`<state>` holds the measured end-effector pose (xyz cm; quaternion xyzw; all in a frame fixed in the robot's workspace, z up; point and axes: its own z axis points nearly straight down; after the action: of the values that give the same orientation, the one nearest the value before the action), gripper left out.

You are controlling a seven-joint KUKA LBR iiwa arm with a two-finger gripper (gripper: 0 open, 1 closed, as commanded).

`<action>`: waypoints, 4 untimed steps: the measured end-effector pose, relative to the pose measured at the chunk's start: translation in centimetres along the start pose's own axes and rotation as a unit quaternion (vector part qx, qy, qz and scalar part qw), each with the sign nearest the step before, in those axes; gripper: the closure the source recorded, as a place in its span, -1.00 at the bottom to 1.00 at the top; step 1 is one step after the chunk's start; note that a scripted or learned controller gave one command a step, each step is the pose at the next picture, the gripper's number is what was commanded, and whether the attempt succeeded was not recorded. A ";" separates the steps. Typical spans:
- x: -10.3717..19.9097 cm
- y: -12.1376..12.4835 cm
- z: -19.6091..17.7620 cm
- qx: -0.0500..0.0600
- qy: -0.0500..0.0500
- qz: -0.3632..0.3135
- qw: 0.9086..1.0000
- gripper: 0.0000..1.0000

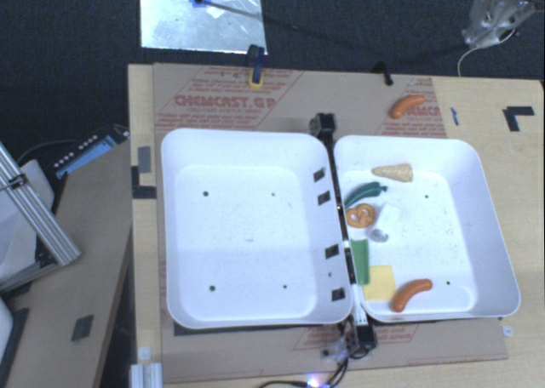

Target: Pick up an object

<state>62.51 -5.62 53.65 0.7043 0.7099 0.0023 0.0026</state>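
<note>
Gripper (496,14) sits far beyond the right bin's (490,199) back corner, off the table; whether it is released or clenched cannot be told, and nothing shows in it. Judged: pick not begun.

Candidates, all in the right bin:
- cone (392,173), toward the back
- green pepper (366,192) and pretzel (360,215), at the left wall
- yellow block (379,282) and sausage (411,293), at the front

A second sausage (407,106) lies on the table behind the bin. Approach, descent, grasp and lift remain.

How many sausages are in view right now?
2. One sausage lies in the right bin, near its front edge beside a yellow square. The other sausage lies outside the bins on the cardboard behind the right bin. None looks hidden.
</note>
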 end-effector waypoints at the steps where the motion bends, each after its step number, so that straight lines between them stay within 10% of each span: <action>1: -2.0 3.3 0.2 0.002 -0.001 0.004 1.000 1.00; 4: -7.7 4.2 0.1 0.002 -0.001 0.004 1.000 1.00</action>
<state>66.82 -13.28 53.56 0.7071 0.7071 0.0007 0.0020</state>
